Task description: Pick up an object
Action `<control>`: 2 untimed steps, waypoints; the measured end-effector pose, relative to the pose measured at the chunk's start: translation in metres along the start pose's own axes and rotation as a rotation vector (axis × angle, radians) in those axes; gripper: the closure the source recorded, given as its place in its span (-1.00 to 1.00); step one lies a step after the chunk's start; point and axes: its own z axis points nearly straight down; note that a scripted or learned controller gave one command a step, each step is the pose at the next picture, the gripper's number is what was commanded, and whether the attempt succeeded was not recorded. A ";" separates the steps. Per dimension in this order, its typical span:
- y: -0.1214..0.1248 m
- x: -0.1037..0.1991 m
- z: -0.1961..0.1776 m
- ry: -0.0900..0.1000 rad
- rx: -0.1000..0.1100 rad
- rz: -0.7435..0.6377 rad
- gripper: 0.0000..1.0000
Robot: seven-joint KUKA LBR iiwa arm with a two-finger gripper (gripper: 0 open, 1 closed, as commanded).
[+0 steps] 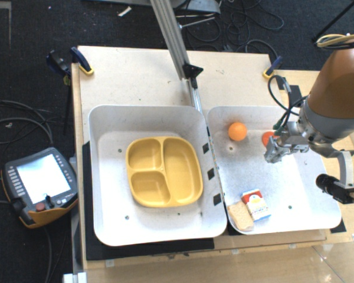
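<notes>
Bench: you have two shallow white bins side by side on a pale board, left bin (pixel 106 125) and right bin (pixel 307 187).
Left bin: you see a yellow divided plate (pixel 164 171) lying flat near its middle, three compartments, nothing in them.
Right bin, far side: orange ball (pixel 238 131) sits toward the far left part, on the bin floor, apart from the arm.
Right bin, beside gripper: a second small orange-red object (pixel 266 138) sits just left of the gripper, partly hidden by it; too covered to name closer.
Right bin, near side: a small red, white and blue box (pixel 256 204) lies by the near edge, and a tan sponge-like block (pixel 241 216) lies touching or just beside its left.
Arm: it comes in from your right, orange band above grey wrist, over the right bin's far right part.
Gripper (pixel 274 153): low over the bin floor, right of the orange ball, just beside the orange-red object.
Gripper state: you cannot tell; the fingertips blur into the wrist hardware, and nothing shows between them.
Outside bench: a teach pendant (pixel 40 184) rests on the dark floor to the left, cables around it.
</notes>
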 end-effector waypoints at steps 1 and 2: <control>0.007 0.052 -0.002 0.002 0.002 -0.006 1.00; 0.004 0.109 0.011 0.003 0.004 -0.006 1.00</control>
